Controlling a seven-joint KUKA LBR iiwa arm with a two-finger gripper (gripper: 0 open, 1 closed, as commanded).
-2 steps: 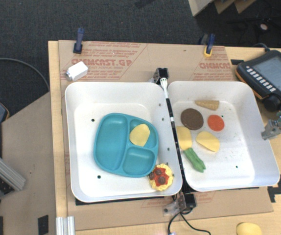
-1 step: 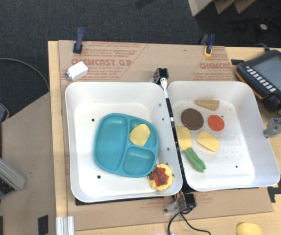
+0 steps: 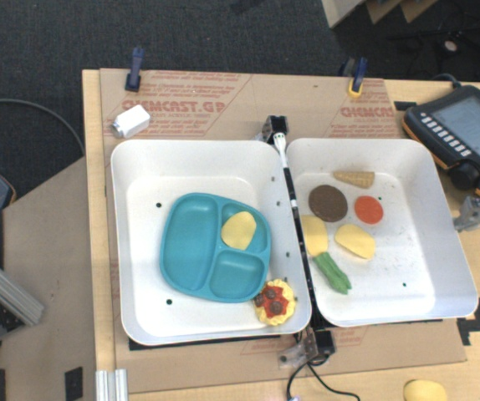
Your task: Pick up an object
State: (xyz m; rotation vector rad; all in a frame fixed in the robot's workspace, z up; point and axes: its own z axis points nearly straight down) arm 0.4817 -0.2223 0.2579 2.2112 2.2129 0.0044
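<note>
The right bin [image 3: 416,224] holds several toy foods: a brown disc [image 3: 328,202], a red-orange disc [image 3: 369,210], a beige cone [image 3: 354,177], a yellow block [image 3: 314,235], a yellow wedge [image 3: 354,241] and a green pod [image 3: 334,271]. In the left bin [image 3: 140,224] lies a teal divided plate [image 3: 198,249] with a yellow piece [image 3: 239,230] in its upper right compartment. A red and yellow pizza-like toy [image 3: 275,301] sits by the plate's lower right corner, against the bin's front wall.
A small white box [image 3: 131,121] lies on the cardboard behind the left bin. Clamps [image 3: 134,59] [image 3: 357,75] grip the board's far edge. A control pendant [image 3: 462,128] rests at the right. A yellow object [image 3: 424,389] lies at the bottom right.
</note>
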